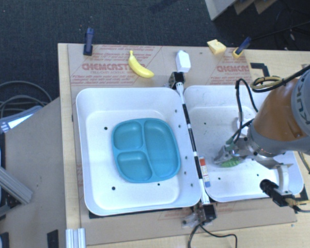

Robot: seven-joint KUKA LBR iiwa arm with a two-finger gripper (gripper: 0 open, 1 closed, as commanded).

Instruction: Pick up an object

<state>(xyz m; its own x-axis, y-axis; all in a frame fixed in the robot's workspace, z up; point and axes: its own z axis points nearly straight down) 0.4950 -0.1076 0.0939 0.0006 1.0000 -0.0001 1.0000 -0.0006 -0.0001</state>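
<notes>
Right bin [217,187]: small green object [230,162]

Dark carpet floor [36,19], plywood bench [67,154]

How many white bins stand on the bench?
2. The left bin holds a blue divided plate; the right bin lies beside it, under the arm, which may hide part of it.

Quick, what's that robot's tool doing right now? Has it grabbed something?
Tool: low in the right bin, at a green thing; whether it grips it cannot be told.
</notes>
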